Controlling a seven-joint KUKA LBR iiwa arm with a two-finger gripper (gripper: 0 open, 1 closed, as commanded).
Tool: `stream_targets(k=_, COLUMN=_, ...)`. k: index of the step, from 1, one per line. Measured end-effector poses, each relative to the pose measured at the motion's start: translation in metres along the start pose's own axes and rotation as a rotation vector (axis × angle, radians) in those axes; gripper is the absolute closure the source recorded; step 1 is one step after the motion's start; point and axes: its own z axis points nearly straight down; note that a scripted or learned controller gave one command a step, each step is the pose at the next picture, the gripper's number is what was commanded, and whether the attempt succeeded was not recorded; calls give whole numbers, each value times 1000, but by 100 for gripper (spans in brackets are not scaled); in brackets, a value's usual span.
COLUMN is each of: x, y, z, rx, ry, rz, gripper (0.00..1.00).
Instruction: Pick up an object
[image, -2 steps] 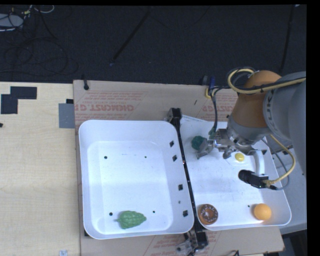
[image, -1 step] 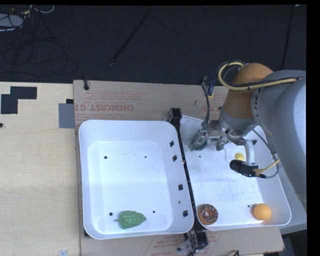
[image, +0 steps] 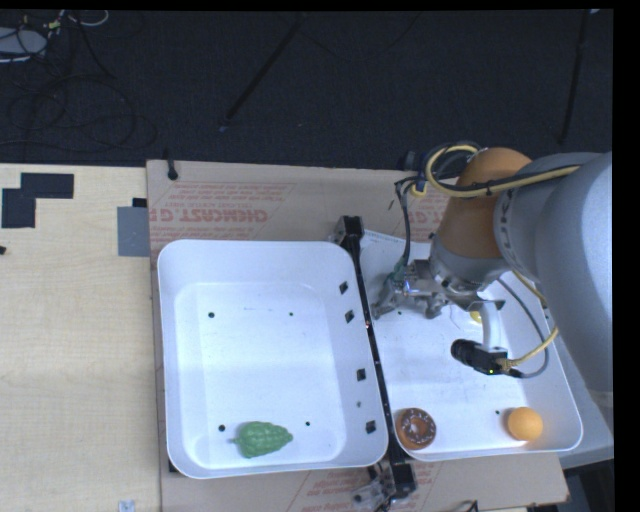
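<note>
The left bin (image: 190, 300) lies open across nearly its whole floor, with just a green lumpy object (image: 263, 438) sitting near its wall at 6 o'clock. In the right bin (image: 570, 425) the arm (image: 560, 240) and gripper (image: 420, 295) crowd the part from 12 to 3 o'clock. A brown doughnut (image: 415, 428) at 7 o'clock and an orange ball (image: 524, 424) at 5 o'clock leave bare floor between them.

Green lump (image: 263, 438), orange ball (image: 523, 424), brown doughnut (image: 415, 428), white bins (image: 190, 270).
</note>
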Motion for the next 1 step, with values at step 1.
stream_targets(k=1, x=-21, y=8, z=-66, rx=-10, ry=-3, rz=-1, gripper=0)
